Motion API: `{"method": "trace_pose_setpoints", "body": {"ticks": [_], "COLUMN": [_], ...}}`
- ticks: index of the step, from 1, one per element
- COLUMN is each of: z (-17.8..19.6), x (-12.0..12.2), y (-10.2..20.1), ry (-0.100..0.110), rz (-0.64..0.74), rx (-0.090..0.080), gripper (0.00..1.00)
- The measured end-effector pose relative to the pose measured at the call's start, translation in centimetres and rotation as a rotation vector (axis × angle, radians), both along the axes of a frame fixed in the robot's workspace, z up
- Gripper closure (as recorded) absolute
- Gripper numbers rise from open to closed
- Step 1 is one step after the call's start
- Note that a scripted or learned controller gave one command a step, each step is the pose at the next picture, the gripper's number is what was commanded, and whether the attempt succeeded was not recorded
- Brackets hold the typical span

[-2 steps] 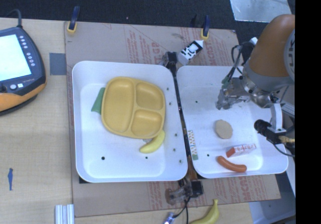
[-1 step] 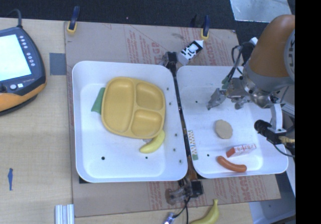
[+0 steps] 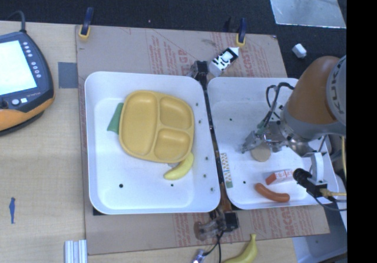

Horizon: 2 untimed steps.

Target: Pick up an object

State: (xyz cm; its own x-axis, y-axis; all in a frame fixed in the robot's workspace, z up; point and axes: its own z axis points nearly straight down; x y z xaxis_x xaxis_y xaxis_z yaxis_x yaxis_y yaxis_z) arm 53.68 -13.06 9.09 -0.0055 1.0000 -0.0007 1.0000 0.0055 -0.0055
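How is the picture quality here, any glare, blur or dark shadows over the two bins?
Camera view: even, soft lighting; the white left bin looks bright but not blown out; the yellow divided plate and banana are fairly sharp; the end effector area is slightly soft, casting faint shadow on the right bin.

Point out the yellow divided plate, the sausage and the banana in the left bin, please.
yellow divided plate (image 3: 156,124): camera view, on the ridge where its compartments meet.
sausage (image 3: 272,193): camera view, mid-length, in the right bin.
banana (image 3: 179,168): camera view, middle of its curve, below the plate.
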Motion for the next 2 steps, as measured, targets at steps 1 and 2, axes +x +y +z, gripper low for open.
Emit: {"method": "trace_pose_setpoints", "body": {"ticks": [1,2], "z": [1.1,10.1], "x": [0.0,4.1], "y": [-0.1,6.4], "ry": [0.001,-0.003], "rz": [0.004,-0.002], "rx": [-0.002,0.002], "gripper": [1.00,1.00]}}
